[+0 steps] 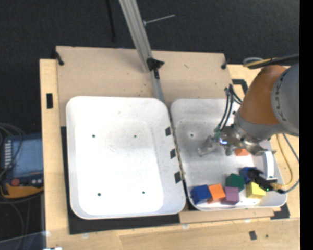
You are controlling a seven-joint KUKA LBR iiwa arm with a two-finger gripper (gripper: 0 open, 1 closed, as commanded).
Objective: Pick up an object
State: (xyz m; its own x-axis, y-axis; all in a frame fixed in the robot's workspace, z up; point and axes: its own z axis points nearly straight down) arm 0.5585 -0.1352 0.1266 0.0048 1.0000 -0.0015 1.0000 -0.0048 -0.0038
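- Gripper [207, 149] hangs over the bare middle of the right bin [198, 113]; can't tell how the jaws stand.
- Blocks sit along the near wall: blue [200, 194], orange [217, 192], purple [231, 194], green [234, 181].
- Nearest pick lies toward the near edge, well apart from the jaws.

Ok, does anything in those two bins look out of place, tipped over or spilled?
Nothing stands out. The blocks, blue, orange, purple, green and yellow, sit bunched along the right bin's near edge, all inside it. The gripper hangs over that bin's middle, apart from them.
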